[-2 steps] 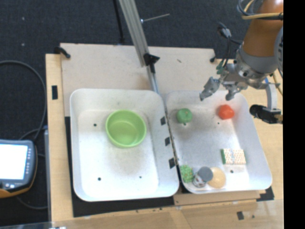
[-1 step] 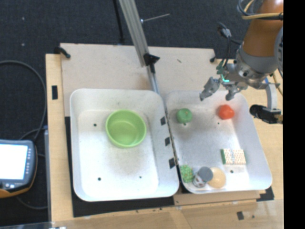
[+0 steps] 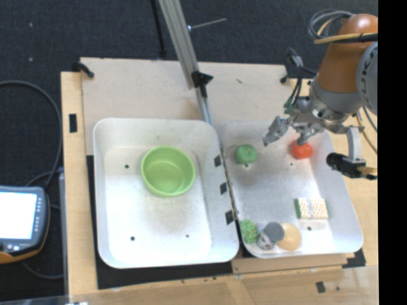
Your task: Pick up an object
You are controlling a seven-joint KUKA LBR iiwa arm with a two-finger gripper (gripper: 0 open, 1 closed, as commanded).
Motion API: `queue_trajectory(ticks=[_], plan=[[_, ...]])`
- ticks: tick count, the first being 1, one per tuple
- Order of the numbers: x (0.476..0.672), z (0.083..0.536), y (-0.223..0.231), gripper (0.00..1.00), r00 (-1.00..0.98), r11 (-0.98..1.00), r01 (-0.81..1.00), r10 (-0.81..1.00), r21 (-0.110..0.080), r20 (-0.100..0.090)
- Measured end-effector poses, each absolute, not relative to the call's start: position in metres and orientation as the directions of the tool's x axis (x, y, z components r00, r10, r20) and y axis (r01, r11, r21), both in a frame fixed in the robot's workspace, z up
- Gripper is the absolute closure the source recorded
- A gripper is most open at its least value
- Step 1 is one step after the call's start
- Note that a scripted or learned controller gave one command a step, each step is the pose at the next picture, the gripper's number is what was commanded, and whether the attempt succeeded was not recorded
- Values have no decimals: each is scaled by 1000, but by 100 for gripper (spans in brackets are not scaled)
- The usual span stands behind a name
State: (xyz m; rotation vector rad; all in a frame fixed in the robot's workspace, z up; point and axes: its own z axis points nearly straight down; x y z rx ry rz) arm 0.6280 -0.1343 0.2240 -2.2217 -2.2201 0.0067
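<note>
Hovering over the far part of the right bin [image 3: 331, 189], the gripper [image 3: 294, 134] is seen with its fingers spread apart, and nothing is held between them. One finger [image 3: 275, 132] points toward the left; the other is just beside a small red object [image 3: 301, 150], which lies near the far right wall of this bin. Whether this finger touches the red object cannot be told.

The red object is judged to be the nearest target. For a good grasp, the gripper should be centred above it, so that one finger comes down on each side, and it should be lowered fully before the fingers are closed. A closing that is off-centre could push the object away against the wall.

The red object looks roundish and lumpy. No clear long axis is seen, and no pointing direction can be given, so the wrist angle is probably not important here.

Other things are also available: a green ball [image 3: 246, 154] near the bin's left wall, and a checkered block [image 3: 311, 208] nearer the front. A green bowl [image 3: 168, 170] stands in the left bin [image 3: 114, 234].
</note>
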Motion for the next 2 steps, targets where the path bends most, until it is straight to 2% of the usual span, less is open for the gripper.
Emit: queue_trajectory(ticks=[2], plan=[[646,130,-144,0,2,-2,1000,1000,4,-3]])
